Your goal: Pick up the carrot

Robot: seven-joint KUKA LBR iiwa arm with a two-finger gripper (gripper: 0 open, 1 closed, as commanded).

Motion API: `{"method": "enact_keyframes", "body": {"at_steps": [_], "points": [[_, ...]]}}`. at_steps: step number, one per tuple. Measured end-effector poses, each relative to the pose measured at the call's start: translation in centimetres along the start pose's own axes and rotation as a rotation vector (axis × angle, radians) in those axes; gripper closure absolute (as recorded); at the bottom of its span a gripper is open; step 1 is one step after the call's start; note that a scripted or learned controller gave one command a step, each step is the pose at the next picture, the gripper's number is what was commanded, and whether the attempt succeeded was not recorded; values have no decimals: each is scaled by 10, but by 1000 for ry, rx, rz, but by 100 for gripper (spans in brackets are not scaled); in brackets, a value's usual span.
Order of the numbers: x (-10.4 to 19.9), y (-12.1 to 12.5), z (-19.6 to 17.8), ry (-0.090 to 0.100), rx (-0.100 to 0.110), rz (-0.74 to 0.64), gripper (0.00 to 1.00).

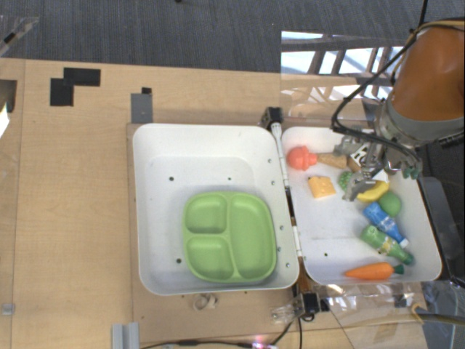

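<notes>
Orange carrot (369, 271), green-tipped, lying flat at right bin (320, 253) front edge

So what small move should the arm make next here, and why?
Probably shift the pincer toward the near edge of the right bin. It hangs over the yellow toy at the far end, while the carrot lies apart by the near wall, past the blue bottle and green bottle.

The carrot (370, 271) (orange, with a green top at its right end) lies flat near the right bin's (320, 257) near edge.
</notes>
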State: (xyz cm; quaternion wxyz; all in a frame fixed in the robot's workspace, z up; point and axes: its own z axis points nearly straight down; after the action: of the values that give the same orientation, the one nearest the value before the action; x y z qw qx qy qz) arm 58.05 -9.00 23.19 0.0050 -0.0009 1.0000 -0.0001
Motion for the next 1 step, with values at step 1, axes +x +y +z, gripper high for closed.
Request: {"method": "enact_keyframes", "body": {"at_steps": [1], "points": [[0, 0, 0, 0, 0, 0, 0]]}}
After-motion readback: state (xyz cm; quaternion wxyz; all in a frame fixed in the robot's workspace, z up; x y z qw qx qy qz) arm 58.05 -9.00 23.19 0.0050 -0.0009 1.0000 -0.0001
